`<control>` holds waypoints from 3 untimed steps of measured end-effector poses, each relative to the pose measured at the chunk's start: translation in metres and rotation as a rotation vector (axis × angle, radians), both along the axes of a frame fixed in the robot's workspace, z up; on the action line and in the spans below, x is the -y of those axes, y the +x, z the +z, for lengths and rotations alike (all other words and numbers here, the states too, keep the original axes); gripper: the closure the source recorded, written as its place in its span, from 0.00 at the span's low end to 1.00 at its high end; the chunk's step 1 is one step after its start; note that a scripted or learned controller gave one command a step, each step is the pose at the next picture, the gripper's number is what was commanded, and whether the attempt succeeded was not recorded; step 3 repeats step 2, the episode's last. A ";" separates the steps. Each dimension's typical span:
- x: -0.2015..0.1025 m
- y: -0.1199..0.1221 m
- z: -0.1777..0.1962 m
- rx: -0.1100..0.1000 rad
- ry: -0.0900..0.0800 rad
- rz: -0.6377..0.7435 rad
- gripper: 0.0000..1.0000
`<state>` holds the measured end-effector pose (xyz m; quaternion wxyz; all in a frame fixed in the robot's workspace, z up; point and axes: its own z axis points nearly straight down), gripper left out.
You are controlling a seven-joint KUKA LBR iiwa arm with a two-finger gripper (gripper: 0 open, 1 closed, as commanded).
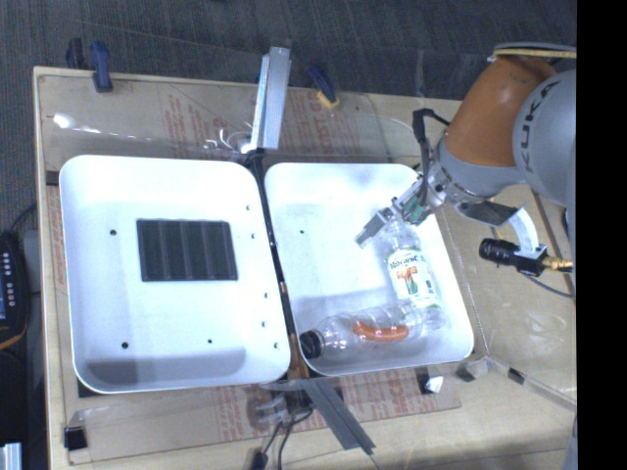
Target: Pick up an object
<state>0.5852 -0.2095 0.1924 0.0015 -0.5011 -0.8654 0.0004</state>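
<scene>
Fingers (392, 220) low in right bin (323, 189), at top end of labelled bottle (412, 277); cannot tell if clenched or released; nothing lifted, second bottle (367, 329) untouched.

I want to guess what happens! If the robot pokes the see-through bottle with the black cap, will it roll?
Probably. The clear bottle lies on its side in the right bin, so its round body could roll. It looks nearly empty, so likely light. The upright bottle sits close by and might stop it.
</scene>
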 end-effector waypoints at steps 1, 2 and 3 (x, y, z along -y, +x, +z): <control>-0.001 -0.002 -0.002 -0.002 0.001 0.036 0.00; -0.001 -0.003 0.003 0.001 0.000 0.071 0.00; -0.001 -0.003 0.003 0.001 0.000 0.071 0.00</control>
